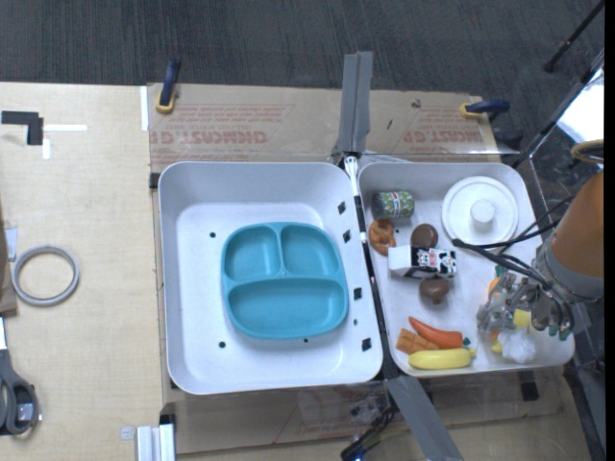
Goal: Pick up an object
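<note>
The right bin point(524, 185) holds several small things. A green can point(393, 203) lies at its back left, with an orange piece point(381, 236) and a brown ball point(424, 235) just in front. A black-and-white cow-patterned block point(432, 259) sits mid-bin beside a dark brown lump point(434, 291). A carrot point(434, 335) and a yellow banana point(441, 358) lie at the front. A white round dish point(479, 211) rests at the back right. My gripper point(506, 317) is low in the bin's front right corner, over a yellow bit point(524, 318) and a whitish object point(520, 350).
The left bin point(183, 257) carries a blue divided plate point(284, 279). Black cables point(495, 251) trail across the right bin from the arm. A grey tape ring point(42, 275) and scissors point(16, 403) lie on the bench at left.
</note>
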`<state>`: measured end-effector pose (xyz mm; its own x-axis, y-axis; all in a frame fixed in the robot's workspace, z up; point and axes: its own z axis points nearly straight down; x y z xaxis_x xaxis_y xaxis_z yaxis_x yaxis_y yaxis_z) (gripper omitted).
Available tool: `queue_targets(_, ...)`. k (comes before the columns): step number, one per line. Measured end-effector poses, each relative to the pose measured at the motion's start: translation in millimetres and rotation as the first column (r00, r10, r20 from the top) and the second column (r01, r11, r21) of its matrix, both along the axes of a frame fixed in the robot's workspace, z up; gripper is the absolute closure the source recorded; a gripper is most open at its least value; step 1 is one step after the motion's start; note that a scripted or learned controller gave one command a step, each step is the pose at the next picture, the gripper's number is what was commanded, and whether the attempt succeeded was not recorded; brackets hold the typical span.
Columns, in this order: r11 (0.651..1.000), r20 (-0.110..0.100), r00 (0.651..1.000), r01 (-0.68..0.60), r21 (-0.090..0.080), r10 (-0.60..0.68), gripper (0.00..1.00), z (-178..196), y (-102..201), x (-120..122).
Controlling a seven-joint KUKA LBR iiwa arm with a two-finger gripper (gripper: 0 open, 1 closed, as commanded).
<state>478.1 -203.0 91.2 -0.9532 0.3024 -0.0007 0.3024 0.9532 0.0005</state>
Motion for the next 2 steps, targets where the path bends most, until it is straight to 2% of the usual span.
queue_targets(1, 1.000, 0.001, 1.000, 0.004, 0.000, -0.004, 1.00, 4.7, 64.6, 66.1)
queue_targets(2, 0.959, 0.004, 0.959, -0.284, -0.002, 0.284, 1.00, 3.4, -12.3, 87.1)
